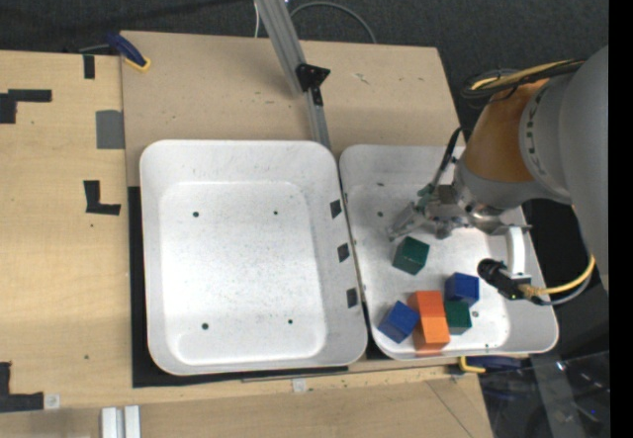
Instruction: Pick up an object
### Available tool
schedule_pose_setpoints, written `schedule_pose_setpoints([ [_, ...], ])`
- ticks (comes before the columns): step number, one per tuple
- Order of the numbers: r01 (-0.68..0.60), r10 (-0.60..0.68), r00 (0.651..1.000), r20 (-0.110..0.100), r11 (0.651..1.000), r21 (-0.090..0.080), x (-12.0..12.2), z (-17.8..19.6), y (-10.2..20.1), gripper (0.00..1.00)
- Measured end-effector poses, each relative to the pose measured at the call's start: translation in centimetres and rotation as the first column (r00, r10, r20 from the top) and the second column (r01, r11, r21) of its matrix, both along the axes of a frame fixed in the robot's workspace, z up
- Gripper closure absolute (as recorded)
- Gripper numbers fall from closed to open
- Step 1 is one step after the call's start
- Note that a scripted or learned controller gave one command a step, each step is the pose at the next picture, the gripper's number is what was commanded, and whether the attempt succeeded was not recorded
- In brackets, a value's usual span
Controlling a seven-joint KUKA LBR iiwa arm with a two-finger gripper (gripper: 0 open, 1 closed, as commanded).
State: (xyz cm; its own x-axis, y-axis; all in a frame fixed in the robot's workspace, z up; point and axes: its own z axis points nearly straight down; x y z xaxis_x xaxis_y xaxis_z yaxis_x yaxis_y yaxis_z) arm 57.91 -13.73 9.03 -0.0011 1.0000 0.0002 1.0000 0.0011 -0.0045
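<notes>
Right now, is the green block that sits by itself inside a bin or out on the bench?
Inside. The green block lies on the floor of the right bin, just below the pincer.

- Left bin (242, 248) floor lies wide open.
- Right bin (381, 174): far end free; green cube (410, 255) mid-floor; blue (399, 320), orange (431, 317), dark green (458, 315), blue (462, 287) blocks crowd the near end.

arm (579, 130): grey | wrist band: orange | cables: yellow, black | claw (420, 219): grey metal
</notes>
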Motion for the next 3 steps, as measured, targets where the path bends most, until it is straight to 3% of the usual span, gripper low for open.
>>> schedule_pose_setpoints([
  [1,-0.001,0.001,1.000,0.001,1.000,0.001,0.0,1.1,0.1,1.00],
  [3,-0.001,0.001,1.000,0.009,1.000,-0.001,0.3,12.2,1.1,1.00],
])
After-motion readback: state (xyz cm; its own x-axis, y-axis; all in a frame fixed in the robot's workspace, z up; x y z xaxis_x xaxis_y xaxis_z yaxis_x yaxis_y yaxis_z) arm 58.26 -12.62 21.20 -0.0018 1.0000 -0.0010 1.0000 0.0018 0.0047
